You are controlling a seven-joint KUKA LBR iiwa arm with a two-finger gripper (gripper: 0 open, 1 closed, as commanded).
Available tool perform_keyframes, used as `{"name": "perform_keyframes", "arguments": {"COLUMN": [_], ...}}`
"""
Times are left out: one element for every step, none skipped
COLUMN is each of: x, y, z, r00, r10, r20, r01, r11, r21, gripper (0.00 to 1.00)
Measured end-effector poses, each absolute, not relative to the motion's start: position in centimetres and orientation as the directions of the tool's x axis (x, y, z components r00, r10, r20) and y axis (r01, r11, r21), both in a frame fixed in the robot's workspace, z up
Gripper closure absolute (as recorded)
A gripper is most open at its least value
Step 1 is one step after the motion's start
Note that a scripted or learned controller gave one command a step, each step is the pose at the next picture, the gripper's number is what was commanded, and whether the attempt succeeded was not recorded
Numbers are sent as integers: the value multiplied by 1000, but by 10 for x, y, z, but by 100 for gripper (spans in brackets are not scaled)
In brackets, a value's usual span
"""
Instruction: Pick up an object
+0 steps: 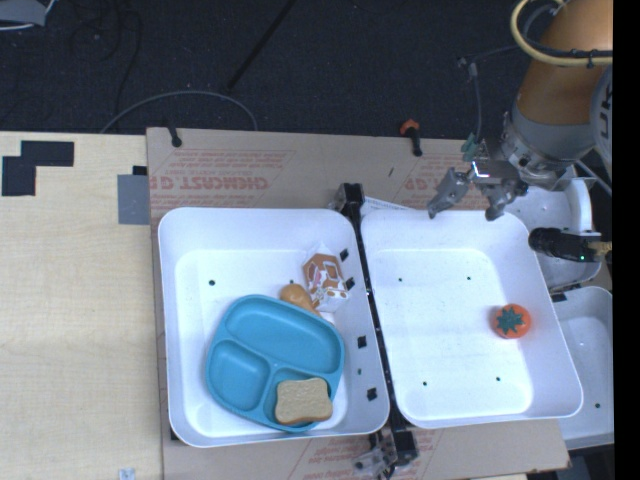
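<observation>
Orange-and-green round toy fruit [511, 321] lies at the right side of the right white bin [455, 398], untouched. Two-finger gripper [468, 201] hovers above the bin's far rim, fingers spread, empty. Pick seemingly not begun.

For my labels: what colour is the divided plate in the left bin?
Light blue plate, camera view.
</observation>
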State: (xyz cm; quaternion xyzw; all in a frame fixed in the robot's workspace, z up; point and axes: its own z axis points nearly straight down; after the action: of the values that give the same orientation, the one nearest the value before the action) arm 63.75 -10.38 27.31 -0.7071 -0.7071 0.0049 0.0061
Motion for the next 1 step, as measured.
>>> {"name": "perform_keyframes", "arguments": {"x": [639], "y": [-104], "z": [281], "r00": [-1], "r10": [1000], "r20": [1], "r01": [1000], "r11": [1], "r21": [-3], "gripper": [0]}}
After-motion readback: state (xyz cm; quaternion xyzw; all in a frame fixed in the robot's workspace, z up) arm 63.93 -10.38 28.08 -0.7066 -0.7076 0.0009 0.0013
